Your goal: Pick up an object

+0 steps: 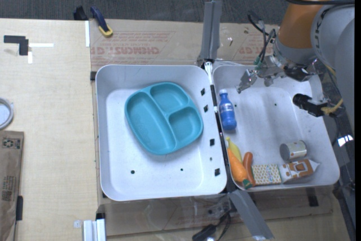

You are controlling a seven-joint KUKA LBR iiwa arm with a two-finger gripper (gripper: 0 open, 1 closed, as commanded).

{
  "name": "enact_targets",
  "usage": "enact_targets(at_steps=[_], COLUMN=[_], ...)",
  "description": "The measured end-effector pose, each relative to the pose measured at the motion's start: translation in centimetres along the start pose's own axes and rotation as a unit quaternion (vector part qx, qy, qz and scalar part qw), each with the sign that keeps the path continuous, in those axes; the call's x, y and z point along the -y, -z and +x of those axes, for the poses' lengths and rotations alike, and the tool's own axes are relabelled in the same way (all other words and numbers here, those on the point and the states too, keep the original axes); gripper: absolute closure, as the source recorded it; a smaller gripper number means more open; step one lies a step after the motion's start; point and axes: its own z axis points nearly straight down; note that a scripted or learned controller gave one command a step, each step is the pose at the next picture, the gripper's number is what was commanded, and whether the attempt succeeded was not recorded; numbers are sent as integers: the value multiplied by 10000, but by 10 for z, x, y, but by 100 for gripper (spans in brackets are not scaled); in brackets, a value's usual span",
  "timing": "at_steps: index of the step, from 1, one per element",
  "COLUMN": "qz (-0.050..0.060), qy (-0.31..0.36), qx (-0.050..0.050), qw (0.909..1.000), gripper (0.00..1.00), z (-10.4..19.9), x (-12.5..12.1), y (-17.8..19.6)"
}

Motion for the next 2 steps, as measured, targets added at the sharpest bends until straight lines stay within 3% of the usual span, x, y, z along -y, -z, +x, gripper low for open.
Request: enact_targets(at_steps=[1, 2], qz=[-7, -20], qy=[717, 362], qx=[18, 20], qw=[9974, 9993], gripper=[0, 0], z=[16, 17], x=[41, 55], y=[-34, -36])
